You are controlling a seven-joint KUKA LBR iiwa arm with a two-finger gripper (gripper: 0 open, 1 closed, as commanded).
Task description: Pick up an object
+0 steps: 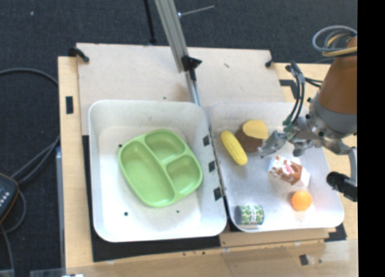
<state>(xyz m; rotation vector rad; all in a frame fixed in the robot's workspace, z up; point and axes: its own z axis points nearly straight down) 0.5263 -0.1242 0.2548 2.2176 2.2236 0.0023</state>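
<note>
In the right bin (274,113) lie a yellow corn cob (233,148), a brown and yellow muffin-like piece (253,134), a white and red packet (288,170), an orange ball (301,200) and a small green can (249,214). My gripper (285,143) hangs over the bin's right half, above the packet and just right of the muffin piece. Its fingers (272,143) are spread apart with nothing between them.
The left bin (108,119) holds a green divided plate (160,166). A slanted metal post (171,23) rises from the bench behind the bins. The arm's orange band and cables (337,83) occupy the far right.
</note>
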